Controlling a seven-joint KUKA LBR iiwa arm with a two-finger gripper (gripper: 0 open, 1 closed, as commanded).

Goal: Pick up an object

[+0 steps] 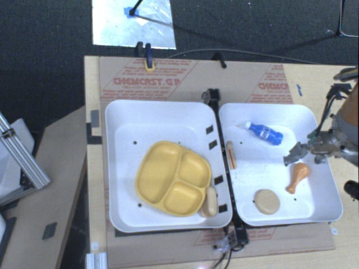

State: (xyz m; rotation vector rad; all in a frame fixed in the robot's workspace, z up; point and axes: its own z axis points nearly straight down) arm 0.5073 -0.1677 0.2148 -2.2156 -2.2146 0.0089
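**End effector low over the right bin, beside a toy drumstick**

The nearest thing to the end effector [295, 157] is an orange toy chicken drumstick [298, 176]: a rounded, plump top tapering to a narrow bone end that points toward 7 o'clock. It lies on the floor of the right bin [314, 209], at about 3 o'clock from that bin's middle, close to the right wall. The grey end effector reaches in from 3 o'clock and sits just above the drumstick's fat end; whether they touch cannot be told. Whether its fingers are spread or closed cannot be told either, and nothing is seen between them.

The right bin also holds a blue bottle [265, 133] with a white cap, lying on its side at 12 o'clock, cap toward 9 o'clock. A round tan disc [267, 201], like a biscuit or bun, rests at 6 o'clock. A thin orange-and-tan stick [230, 154] lies along the left wall at 9 o'clock, running roughly 12 to 6.

The left bin [129, 128] carries a yellow divided plate [173, 177] with three compartments, tilted a little and set toward 5 o'clock. A pale tan oblong piece [210, 201] rests against the plate's rim at 5 o'clock, near the bin's right wall.

Both bins sit side by side on a cardboard-covered surface [168, 77] printed with red lettering.
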